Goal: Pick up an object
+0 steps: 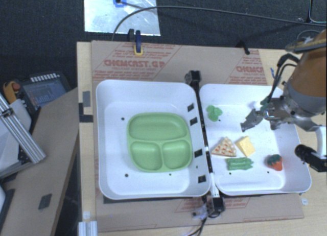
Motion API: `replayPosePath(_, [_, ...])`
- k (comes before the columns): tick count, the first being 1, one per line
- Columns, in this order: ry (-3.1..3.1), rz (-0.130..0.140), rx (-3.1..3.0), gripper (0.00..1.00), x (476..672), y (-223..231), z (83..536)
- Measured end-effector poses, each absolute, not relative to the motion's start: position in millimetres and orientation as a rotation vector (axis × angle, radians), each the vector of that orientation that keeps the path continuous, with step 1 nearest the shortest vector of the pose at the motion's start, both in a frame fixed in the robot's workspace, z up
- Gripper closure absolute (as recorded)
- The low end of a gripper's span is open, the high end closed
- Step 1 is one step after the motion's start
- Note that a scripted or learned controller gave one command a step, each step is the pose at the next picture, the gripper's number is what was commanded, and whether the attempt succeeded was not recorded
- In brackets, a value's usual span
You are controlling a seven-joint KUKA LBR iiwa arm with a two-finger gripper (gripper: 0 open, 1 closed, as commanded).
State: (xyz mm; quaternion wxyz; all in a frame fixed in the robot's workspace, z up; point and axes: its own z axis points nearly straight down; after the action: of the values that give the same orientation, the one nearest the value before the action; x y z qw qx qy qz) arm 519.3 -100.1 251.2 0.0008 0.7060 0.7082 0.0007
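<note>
The right bin (pixel 291 186) holds several small toy foods: a green leafy piece (pixel 214 112) at the back left, a waffle wedge (pixel 224 147), a yellow cheese block (pixel 246 146), a green bean pod (pixel 239 164) and a red strawberry-like piece (pixel 275 162). My gripper (pixel 254 119) hangs over the middle of this bin, above and just behind the cheese block, its dark fingers pointing left. Nothing shows between them.
The left bin (pixel 110 127) holds a green three-compartment plate (pixel 157 142). A black clamp strip runs between the two bins. A control pendant (pixel 43 89) and an aluminium rail (pixel 18 130) lie off the bench at the left. Cables cross the floor behind.
</note>
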Motion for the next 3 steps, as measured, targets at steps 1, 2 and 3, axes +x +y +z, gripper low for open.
replayPosePath(1, [2.225,-0.002,2.221,0.00,520.8,-90.2,202.6])
replayPosePath(2, [2.224,-0.002,2.222,0.00,523.7,-84.7,141.5])
replayPosePath(3, [2.218,0.005,2.219,0.00,526.0,-85.7,94.6])
